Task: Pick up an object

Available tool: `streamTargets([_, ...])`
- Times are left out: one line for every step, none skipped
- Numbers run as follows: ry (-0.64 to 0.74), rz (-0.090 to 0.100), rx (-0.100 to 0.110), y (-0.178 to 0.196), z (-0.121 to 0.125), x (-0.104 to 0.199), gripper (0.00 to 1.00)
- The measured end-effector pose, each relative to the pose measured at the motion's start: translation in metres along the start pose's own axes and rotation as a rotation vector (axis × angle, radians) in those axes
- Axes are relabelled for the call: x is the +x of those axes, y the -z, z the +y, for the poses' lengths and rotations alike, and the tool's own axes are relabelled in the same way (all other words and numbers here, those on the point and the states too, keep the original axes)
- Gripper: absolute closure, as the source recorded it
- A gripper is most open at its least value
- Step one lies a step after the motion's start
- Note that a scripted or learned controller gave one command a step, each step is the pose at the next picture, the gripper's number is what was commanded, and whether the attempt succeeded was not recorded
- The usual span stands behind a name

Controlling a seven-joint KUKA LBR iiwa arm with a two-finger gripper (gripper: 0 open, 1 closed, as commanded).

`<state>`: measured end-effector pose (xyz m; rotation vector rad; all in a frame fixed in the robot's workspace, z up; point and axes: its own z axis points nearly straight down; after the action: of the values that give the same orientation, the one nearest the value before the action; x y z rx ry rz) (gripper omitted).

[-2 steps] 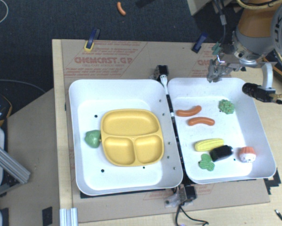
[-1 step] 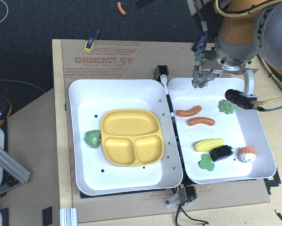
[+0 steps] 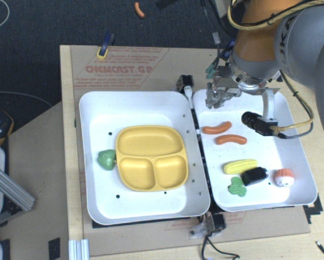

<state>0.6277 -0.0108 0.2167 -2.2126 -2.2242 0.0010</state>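
The gripper [image 3: 219,97] hangs at the upper left of the right bin [image 3: 300,161]; I cannot tell its state. Just below it lie two sausages [image 3: 216,128], long axes running left to right. Lower in the frame: one corn cob [image 3: 239,167], one black block [image 3: 253,175], one green piece [image 3: 237,187], one sushi piece [image 3: 283,177].

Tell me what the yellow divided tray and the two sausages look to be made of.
Yellow tray: likely moulded plastic, smooth matte, with uniform colour and rounded compartments. Sausages: probably toy plastic or rubber, slightly glossy, with even orange-red colour; which of the two materials cannot be told.
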Motion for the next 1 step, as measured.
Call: streamTargets([-0.003, -0.003, -0.007, 0.0161, 0.0095, 0.0076, 1.00])
